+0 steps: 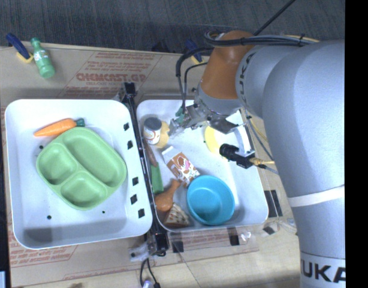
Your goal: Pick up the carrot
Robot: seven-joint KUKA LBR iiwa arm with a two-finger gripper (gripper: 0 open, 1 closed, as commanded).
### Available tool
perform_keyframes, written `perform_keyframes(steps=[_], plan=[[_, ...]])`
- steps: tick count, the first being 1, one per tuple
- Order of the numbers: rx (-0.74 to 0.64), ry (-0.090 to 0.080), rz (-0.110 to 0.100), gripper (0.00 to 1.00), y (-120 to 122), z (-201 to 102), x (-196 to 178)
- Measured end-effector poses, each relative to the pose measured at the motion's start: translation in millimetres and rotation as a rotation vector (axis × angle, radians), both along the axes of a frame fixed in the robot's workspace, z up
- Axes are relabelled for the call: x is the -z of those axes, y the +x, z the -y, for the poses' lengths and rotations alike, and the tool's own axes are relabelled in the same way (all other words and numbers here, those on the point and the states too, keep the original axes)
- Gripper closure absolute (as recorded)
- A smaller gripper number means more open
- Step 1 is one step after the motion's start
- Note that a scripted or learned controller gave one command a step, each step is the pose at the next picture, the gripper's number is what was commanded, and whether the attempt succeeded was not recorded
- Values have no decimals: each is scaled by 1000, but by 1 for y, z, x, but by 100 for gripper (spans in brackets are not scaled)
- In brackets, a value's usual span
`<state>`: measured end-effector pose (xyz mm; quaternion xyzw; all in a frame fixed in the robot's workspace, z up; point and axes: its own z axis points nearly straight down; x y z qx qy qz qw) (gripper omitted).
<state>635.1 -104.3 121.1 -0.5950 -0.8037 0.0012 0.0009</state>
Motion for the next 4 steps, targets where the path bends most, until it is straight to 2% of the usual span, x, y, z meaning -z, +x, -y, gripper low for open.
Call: perform_keyframes(steps=[1, 2, 3, 4], plan=[[-314, -6, 4, 100, 20, 51, -93], [-359, 0, -9, 100, -51, 57, 15], [-357, -4, 1, 0, -48, 57, 10], [-272, -8, 4, 0, -2, 107, -70]])
